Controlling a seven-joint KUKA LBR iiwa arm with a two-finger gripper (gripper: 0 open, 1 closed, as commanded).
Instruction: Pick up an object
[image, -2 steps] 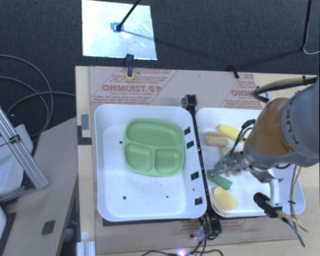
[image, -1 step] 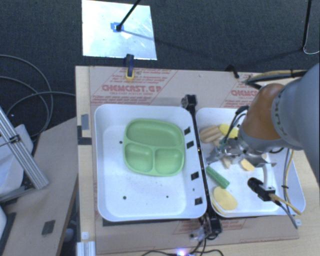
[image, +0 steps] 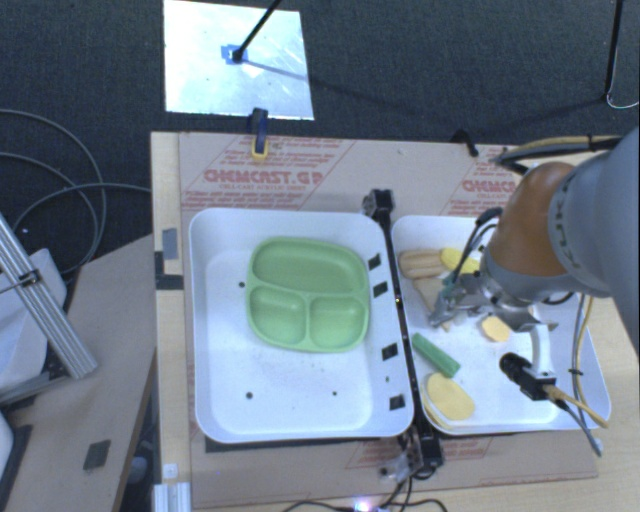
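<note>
The left bin holds a green divided plate, while the likely targets lie in the right bin: a green stick with its long axis running from upper left to lower right, a yellow piece below it, and a tan piece above. The gripper hovers low between the tan piece and the green stick, the stick just below it. Whether it is clenched or released cannot be told, since the wrist blocks and blurs it, and the arm hides much of the bin.

Overhead slanted view of 2 bins
</note>
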